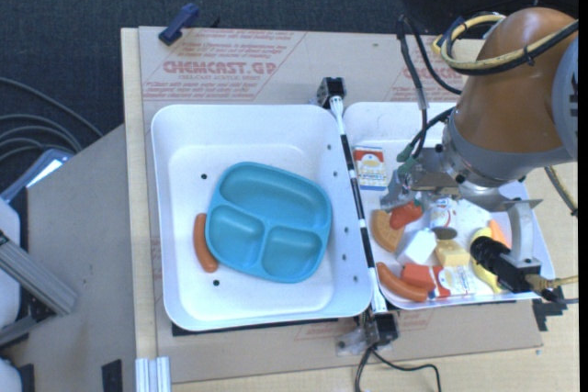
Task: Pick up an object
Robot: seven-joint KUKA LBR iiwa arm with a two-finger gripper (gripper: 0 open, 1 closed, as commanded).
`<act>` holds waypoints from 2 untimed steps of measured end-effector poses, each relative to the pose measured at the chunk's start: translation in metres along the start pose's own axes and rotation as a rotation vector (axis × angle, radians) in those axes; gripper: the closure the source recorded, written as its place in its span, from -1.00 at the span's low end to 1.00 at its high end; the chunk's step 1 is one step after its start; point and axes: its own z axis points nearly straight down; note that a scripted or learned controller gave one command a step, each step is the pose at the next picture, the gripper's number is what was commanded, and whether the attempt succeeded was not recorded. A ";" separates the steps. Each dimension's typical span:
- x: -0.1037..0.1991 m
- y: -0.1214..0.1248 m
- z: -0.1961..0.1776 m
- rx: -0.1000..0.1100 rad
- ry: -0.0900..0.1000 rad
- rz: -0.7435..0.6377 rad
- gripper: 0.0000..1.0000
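Note:
My gripper hangs low over the right bin, near its left wall, just above a pile of toy foods. Right under it lie a red tomato-like piece and an orange bread-like piece. A red and white carton lies just to the gripper's left. Nearer the front sit a white piece, a yellow block and a red sausage in a bun. The grey arm hides the bin's right part. No object shows between the fingers.
The left bin holds a blue divided plate with an orange sausage beside its left edge. A black divider bar runs between the bins. A blue clip lies on the board behind.

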 end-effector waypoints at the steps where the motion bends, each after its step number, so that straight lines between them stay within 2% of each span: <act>1: -0.004 0.002 -0.003 -0.003 -0.001 0.000 1.00; 2: 0.013 0.000 -0.001 -0.001 0.000 -0.001 1.00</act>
